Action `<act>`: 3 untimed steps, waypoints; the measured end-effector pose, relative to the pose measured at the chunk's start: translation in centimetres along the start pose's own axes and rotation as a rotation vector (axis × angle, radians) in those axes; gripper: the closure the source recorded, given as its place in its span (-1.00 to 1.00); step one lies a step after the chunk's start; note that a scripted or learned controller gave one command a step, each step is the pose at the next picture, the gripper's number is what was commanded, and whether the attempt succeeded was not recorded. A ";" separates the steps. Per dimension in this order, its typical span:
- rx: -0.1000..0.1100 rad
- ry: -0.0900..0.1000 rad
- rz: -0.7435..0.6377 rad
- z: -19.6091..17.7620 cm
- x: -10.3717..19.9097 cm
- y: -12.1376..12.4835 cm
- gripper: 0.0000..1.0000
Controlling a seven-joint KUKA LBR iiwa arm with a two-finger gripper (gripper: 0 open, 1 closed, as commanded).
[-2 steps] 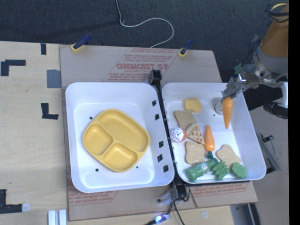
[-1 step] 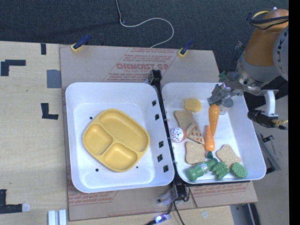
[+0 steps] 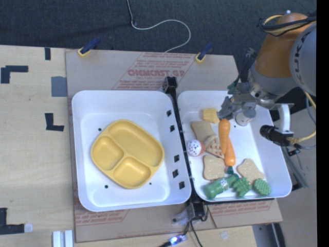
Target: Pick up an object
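My gripper (image 3: 232, 110) hangs over the back of the right bin (image 3: 272, 153), just above the top end of an orange carrot (image 3: 225, 141). The carrot lies lengthwise down the middle of the bin, and its upper tip meets the gripper's underside. A small yellow cheese block (image 3: 209, 115) sits just left of the gripper. Around the carrot lie bread slices (image 3: 202, 130), a waffle piece (image 3: 216, 148) and a white dotted ball (image 3: 194, 147).
The left bin (image 3: 85, 112) holds a yellow divided plate (image 3: 127, 152). More bread (image 3: 250, 169) and green toy vegetables (image 3: 216, 187) crowd the right bin's front edge. A black divider (image 3: 177, 138) runs between the bins. The arm's orange band (image 3: 277, 50) looms at the right.
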State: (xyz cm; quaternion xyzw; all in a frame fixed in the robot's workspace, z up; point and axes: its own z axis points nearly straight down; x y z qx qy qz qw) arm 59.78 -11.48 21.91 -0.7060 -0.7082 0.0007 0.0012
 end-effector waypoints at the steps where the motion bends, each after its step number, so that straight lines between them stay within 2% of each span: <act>1: 0.001 0.000 -0.001 -0.2 5.9 -2.0 1.00; 2: 0.001 0.001 -0.004 -0.5 12.0 -3.9 1.00; 3: -0.001 0.000 0.001 -1.3 12.3 -2.8 1.00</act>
